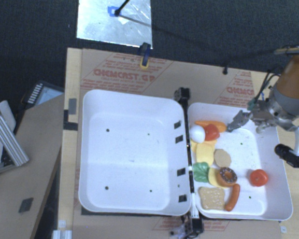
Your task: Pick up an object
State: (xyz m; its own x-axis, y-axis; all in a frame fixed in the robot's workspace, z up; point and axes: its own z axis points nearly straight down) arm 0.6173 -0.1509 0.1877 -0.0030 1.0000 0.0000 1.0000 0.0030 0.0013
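The right bin (277, 177) holds several toy foods. A white egg (197, 133), a red tomato (212, 132) and an orange carrot (210, 124) lie at its far left. Nearer lie a yellow piece (205, 153), a beige round biscuit (222, 158), a green leaf (201, 171), a chocolate donut (227, 175), a bread slice (211, 198), a sausage (232, 197) and a second red tomato (259, 177). My gripper (249, 126) hangs over the bin's far side, right of the carrot. It is open, with nothing between its fingers.
The left bin (93, 137) stands beside the right one, joined by a black clipped divider (186, 151). Both rest on a cardboard sheet (122, 70). A silver plate (114, 14) lies beyond the bench, and a metal frame (2, 135) is at the left.
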